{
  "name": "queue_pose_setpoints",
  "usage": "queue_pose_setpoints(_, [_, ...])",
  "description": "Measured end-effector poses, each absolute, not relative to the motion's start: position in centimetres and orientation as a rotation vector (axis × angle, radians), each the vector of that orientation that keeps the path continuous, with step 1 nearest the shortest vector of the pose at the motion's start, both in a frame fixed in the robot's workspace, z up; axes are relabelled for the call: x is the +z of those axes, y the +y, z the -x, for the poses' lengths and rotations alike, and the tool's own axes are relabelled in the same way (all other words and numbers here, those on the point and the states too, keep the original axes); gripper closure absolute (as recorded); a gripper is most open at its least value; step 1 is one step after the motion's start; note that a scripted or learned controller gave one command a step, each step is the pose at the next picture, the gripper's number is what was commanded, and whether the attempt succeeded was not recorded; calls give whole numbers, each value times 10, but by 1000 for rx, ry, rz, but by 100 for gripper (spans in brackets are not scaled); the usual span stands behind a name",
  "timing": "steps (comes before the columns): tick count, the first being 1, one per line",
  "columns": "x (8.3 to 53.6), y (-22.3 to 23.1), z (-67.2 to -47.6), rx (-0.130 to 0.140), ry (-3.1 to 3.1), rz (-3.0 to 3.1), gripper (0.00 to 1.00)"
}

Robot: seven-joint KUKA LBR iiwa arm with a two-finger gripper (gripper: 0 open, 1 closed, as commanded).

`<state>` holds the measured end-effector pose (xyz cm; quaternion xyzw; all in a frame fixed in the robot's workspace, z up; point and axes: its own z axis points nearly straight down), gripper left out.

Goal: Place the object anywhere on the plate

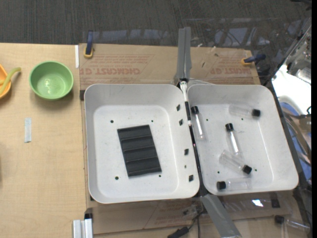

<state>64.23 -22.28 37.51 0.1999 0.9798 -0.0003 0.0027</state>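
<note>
A black ribbed rectangular plate (139, 150) lies flat in the middle of the left bin (99, 182), turned slightly off square. In the right bin (282, 177) lie several clear plastic tubes with black caps. One tube (197, 124) rests along the bin's left wall and another (232, 139) lies near the centre. A third tube (241, 112) sits at the back, with its cap pointing right. More tubes (233, 161) lie toward the front edge.
A green bowl (51, 80) stands on the wooden table to the left, beside an orange item (2, 81) at the frame's edge. A small grey piece (27, 130) lies below them. Cardboard (133, 63) underlies both bins, and equipment (297, 78) crowds the right side.
</note>
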Motion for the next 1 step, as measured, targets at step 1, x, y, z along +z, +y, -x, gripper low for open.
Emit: queue_pose_setpoints(1, [165,-134,-627,1,3056,-719,100])
